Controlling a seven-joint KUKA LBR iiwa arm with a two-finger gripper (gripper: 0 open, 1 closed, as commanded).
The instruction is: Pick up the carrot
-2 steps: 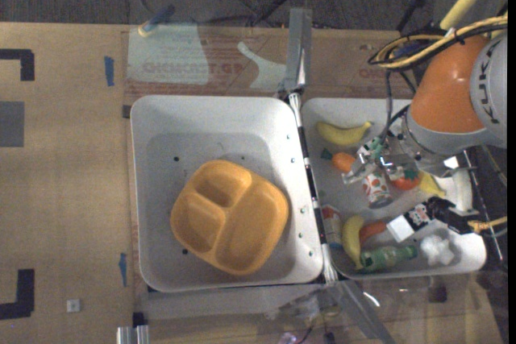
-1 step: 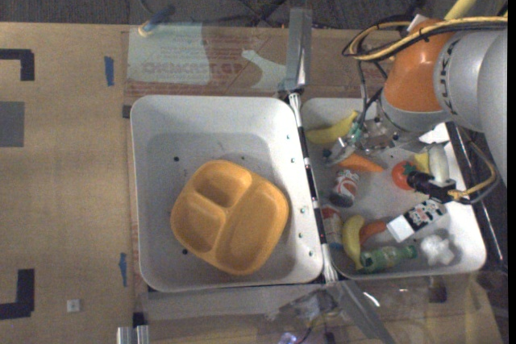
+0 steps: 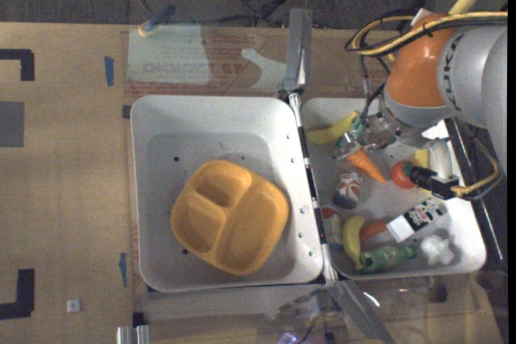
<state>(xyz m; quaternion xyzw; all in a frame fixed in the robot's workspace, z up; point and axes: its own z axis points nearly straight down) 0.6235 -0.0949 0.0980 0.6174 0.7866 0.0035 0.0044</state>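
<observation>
On my screen the left bin [image 3: 153, 125] on the worktop [image 3: 64, 197] holds a yellow divided tray [image 3: 230, 215], lying flat and slightly turned. In the right bin [image 3: 472, 250] I see a banana [image 3: 332, 132] at the top left, a small red-and-white ball [image 3: 349, 189], a second banana [image 3: 352, 240] beside a green bottle [image 3: 389, 256], and the carrot [image 3: 367, 165] lying tilted near the upper middle. The tool [image 3: 360, 142] sits just above the carrot's upper end, touching or nearly so, and I cannot tell whether it is released or clenched.
</observation>
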